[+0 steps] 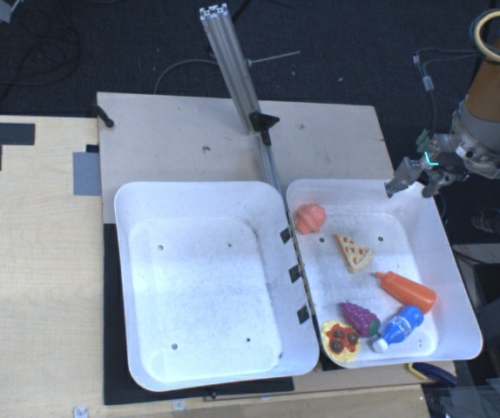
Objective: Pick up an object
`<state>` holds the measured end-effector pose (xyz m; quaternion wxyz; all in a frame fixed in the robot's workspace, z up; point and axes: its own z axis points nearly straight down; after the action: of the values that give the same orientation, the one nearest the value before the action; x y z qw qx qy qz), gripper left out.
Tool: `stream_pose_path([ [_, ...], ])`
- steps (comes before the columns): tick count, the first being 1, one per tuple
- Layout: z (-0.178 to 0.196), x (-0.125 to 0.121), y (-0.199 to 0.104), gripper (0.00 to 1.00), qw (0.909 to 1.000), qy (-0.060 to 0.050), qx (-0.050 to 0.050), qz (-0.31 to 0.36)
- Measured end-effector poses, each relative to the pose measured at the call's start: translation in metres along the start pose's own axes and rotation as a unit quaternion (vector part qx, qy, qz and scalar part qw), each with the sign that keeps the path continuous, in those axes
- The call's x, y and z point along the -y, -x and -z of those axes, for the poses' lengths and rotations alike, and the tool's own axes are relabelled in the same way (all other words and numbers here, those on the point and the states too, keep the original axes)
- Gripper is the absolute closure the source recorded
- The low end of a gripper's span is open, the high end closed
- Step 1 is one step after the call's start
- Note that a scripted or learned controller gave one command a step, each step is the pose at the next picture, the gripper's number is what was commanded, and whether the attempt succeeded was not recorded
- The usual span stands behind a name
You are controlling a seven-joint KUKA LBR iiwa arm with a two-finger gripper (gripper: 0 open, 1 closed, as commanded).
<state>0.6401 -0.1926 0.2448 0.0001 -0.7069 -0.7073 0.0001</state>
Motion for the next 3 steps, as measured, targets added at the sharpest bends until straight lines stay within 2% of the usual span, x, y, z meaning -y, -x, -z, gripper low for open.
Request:
stream_pose_path([
  [1,0.000,0.000,0.000,0.00,1.0000,0.000,0.000,0.000],
  [2,-0.043,0.002,-0.003,0.00,1.0000,-0.002,0.000,0.000],
  [3,-0.105,0.005,0.002,0.00,1.0000,-0.003,-0.001,0.000],
])
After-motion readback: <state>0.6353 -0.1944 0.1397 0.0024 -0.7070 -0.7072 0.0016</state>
